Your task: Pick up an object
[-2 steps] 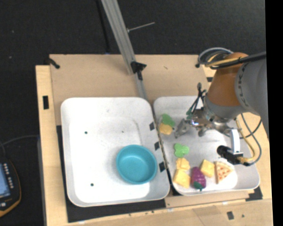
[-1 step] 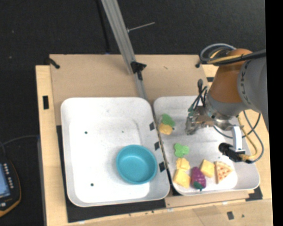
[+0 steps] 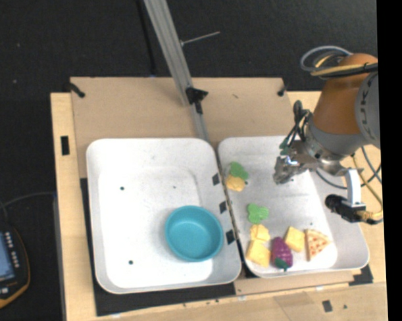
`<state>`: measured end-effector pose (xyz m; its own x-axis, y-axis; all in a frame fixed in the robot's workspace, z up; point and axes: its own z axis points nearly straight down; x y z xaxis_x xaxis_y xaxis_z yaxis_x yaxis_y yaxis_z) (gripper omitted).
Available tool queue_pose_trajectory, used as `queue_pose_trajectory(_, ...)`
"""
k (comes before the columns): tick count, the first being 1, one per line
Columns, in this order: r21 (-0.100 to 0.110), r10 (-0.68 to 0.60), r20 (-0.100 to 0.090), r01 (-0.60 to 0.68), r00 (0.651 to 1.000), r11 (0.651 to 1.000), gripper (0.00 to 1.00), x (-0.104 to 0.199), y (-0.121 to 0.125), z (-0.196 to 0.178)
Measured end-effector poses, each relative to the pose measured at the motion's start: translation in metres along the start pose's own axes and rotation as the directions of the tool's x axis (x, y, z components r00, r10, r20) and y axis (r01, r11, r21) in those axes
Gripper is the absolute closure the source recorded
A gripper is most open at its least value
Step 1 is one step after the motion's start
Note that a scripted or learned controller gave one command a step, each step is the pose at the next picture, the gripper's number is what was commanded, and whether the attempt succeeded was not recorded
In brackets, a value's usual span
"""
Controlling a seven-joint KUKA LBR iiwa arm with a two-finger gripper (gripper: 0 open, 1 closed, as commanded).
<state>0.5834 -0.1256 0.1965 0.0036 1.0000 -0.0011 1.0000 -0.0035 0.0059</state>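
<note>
claw (image 3: 284,171) | finger state: cannot tell | over right bin (image 3: 336,260) | near no toy

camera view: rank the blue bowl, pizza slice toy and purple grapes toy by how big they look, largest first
1. blue bowl, by far the largest
2. pizza slice toy
3. purple grapes toy
The last two look close in size, so their order is unsure.

Hand (image 3: 283,172) hangs over right bin (image 3: 266,151), toys (image 3: 276,243) below.
</note>
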Motion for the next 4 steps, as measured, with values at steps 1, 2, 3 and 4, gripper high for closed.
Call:
queue_pose_trajectory(1, 0.003, 0.000, -0.001, 0.000, 1.000, 1.000, 1.00, -0.001, 0.001, -0.007)
queue_pose_trajectory(2, 0.003, -0.012, -0.003, 0.012, 1.000, 1.000, 1.00, 0.059, 0.013, -0.015)
queue_pose_trajectory(3, 0.002, -0.012, -0.003, 0.012, 1.000, 1.000, 1.00, 0.110, 0.029, -0.033)
queue_pose_trajectory(4, 0.005, -0.007, -0.002, 0.007, 1.000, 1.000, 1.00, 0.153, 0.047, -0.046)
